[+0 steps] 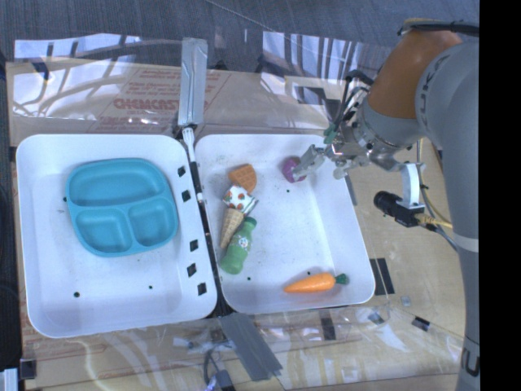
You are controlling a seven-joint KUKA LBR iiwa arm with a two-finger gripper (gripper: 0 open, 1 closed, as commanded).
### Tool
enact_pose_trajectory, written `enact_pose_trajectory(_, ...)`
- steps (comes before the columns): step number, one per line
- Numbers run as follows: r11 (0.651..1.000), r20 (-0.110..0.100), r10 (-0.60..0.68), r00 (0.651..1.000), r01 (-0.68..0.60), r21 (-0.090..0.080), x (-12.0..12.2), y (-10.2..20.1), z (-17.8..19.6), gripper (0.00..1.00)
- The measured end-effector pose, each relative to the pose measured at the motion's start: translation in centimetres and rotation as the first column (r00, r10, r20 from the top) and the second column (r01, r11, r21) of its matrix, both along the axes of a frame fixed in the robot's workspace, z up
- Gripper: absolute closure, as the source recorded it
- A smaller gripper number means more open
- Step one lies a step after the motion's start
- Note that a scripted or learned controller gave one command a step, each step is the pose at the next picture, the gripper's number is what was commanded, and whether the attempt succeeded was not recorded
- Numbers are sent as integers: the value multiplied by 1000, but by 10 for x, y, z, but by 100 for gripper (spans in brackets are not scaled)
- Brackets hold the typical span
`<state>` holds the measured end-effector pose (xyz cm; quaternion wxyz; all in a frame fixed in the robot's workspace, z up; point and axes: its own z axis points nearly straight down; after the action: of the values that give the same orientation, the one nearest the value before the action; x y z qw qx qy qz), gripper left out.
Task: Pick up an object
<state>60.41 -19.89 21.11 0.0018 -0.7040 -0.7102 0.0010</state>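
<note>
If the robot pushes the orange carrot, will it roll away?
Probably a little. The carrot lies on its side on the smooth white bin floor, and it looks round, so a sideways nudge might roll it. Its tapered shape would likely make it curve rather than go straight. It looks like a plastic toy, so probably stiff and light.

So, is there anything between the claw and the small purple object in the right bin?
Nothing visible is in the way. The claw sits right beside the purple object, at the far side of the right bin. The other toys lie apart.
</note>
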Motion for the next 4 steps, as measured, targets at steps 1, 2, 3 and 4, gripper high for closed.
enact_pose_trajectory(1, 1000, 1, 4, 1000, -4, 2, 45, 71, -120, 0)
enact_pose_trajectory(2, 1000, -2, 6, 1000, -6, 1, 44, 70, -109, 100)
enact_pose_trajectory(3, 1000, 10, 3, 1000, -3, 2, 14, 147, -15, 100)
enact_pose_trajectory(4, 1000, 1, -1, 1000, 1, 0, 12, 144, -19, 0)
